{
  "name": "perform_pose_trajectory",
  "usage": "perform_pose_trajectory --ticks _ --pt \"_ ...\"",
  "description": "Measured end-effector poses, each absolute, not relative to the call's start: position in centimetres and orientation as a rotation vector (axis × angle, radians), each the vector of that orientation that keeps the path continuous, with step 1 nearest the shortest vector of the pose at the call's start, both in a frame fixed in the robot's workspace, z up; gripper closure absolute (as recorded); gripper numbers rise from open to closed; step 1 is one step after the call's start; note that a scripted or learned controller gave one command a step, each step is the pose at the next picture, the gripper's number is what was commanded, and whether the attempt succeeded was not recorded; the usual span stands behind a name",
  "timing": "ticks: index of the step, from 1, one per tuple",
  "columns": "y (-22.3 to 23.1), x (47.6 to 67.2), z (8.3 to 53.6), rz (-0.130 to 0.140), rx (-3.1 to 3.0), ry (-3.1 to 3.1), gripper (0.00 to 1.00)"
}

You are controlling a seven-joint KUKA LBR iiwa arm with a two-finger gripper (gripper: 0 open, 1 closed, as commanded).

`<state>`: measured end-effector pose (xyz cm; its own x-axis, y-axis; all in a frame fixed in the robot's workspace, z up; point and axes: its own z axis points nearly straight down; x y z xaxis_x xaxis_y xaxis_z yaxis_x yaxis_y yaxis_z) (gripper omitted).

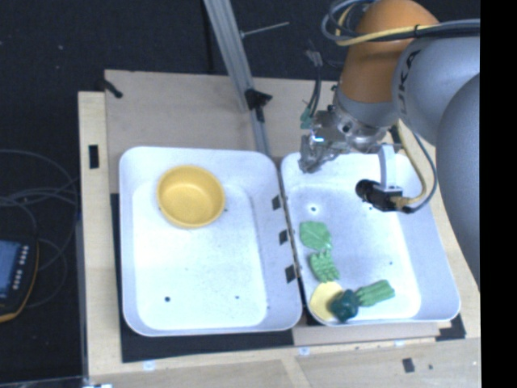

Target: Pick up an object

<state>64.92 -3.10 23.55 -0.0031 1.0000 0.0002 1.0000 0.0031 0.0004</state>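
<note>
My hand [311, 162] hovers over the right bin's [420, 253] far-left corner; I cannot tell its grip. Green toys [315, 234] lie near that bin's left wall; a yellow bowl [191, 196] sits in the left bin [202, 297].

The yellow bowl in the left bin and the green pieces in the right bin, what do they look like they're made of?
The yellow bowl looks like moulded plastic: one even colour, a smooth rounded rim and a soft sheen. The green pieces in the right bin look like matte plastic or rubbery toy parts, with ridged, bumpy surfaces; the view is too coarse to say which.
</note>
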Motion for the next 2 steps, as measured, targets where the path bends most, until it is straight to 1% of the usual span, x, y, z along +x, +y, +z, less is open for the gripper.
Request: perform_pose_trajectory --ticks 2 --pt "8.9 65.8 23.4 0.002 2.217 2.227 1.00"
